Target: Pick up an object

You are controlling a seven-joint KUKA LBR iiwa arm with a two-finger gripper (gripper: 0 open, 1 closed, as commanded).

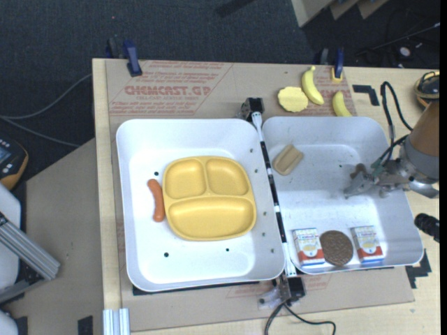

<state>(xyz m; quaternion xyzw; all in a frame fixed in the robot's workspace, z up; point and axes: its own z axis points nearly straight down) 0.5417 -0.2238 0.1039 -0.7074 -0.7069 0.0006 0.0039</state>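
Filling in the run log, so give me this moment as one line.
gripper: low in right bin, nothing seen held | nearest: tan block, apart | front edge: two cartons, brown disc | left bin: yellow tray, sausage beside

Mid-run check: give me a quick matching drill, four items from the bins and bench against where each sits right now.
Things:
1. yellow divided plate
2. orange sausage
3. tan block
4. brown round cookie

Places:
A. right bin, near front edge, between two small packets
B. left bin, middle
C. right bin, upper left part
D. left bin, beside the plate's left edge

Pairs: 1-B, 2-D, 3-C, 4-A
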